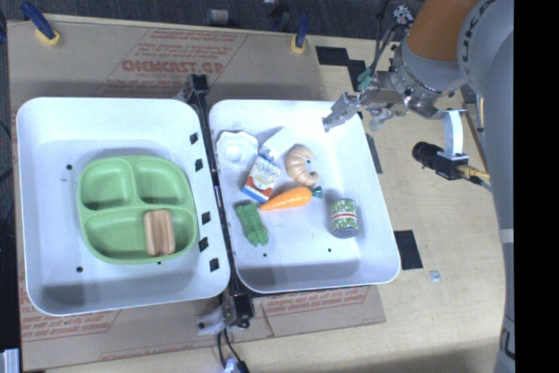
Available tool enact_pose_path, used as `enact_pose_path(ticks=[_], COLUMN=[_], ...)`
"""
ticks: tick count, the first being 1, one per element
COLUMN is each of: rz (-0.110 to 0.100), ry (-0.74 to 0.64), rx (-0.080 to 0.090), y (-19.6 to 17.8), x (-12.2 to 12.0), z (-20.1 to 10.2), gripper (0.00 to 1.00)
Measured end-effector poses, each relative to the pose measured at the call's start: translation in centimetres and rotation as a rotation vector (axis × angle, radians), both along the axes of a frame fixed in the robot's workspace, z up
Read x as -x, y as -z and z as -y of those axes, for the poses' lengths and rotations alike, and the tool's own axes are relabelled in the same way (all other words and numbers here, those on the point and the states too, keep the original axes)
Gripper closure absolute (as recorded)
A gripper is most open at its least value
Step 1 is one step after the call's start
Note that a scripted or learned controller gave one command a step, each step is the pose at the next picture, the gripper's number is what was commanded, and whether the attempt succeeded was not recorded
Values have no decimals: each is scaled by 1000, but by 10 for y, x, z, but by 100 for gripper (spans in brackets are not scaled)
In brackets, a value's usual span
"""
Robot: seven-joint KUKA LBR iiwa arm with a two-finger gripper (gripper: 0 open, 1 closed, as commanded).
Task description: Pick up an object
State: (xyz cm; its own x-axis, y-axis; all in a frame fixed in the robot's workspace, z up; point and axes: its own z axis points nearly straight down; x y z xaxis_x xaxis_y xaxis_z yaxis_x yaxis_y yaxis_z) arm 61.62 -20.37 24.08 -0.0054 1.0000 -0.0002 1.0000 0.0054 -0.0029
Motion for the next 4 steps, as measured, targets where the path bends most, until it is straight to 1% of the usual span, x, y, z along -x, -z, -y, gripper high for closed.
enact_pose_path(ticks=[1, 2, 3, 4], rz=[-5, -2, -2, -1], ry=[-1, -4, -4, -1], rx=[-2, 0, 0, -1], y=[132, 120, 120, 149], x=[32, 31, 31, 108], z=[7, 7, 7, -26], gripper=[0, 100, 0, 0])
